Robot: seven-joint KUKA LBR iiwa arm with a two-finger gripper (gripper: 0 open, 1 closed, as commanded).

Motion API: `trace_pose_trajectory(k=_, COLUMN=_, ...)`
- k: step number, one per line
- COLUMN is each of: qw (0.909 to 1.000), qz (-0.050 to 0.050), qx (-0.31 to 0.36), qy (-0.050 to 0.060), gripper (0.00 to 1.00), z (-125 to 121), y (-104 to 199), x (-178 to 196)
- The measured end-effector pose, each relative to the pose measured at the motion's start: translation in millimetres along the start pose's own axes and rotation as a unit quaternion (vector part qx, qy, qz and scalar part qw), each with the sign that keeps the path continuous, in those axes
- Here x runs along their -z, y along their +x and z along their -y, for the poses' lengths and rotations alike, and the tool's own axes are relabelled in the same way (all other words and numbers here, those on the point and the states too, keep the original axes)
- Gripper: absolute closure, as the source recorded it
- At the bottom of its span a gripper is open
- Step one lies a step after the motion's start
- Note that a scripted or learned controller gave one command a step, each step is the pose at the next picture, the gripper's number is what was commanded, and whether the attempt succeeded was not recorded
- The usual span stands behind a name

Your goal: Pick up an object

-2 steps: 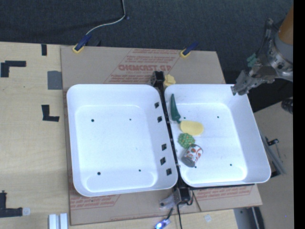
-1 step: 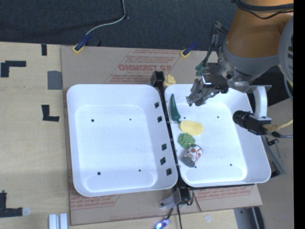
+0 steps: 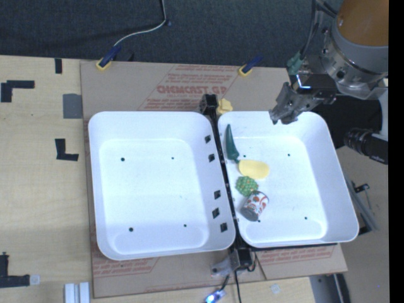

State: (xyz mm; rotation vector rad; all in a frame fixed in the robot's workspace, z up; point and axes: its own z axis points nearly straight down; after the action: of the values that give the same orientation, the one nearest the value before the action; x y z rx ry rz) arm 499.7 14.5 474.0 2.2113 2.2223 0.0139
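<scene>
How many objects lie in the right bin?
4, all near its left wall: a teal piece, a yellow piece, a green ball, a patterned cup.

Robot lab test bench, not a home or shop.
Evidence: industrial arm [image 3: 360,24] over 2 white bins [image 3: 101,169] joined side by side on a cardboard sheet [image 3: 189,87] held by blue-yellow clamps [image 3: 108,58]; black tape markers [image 3: 63,149] on the pale wood benchtop [image 3: 38,201]; loose cable [image 3: 151,24] across dark carpet [image 3: 76,11] behind.
</scene>
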Motion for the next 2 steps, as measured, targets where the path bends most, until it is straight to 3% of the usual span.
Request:
trace_pose_trajectory(k=1, qw=1.0, qz=0.001, qx=-0.002, qy=0.001, gripper=1.0, z=-13.8, y=-15.1, x=64.7)
trace_pose_trajectory(k=2, qw=0.9999, qz=0.001, qx=0.0, qy=0.011, gripper=1.0, z=17.7, y=23.0, x=-16.0)
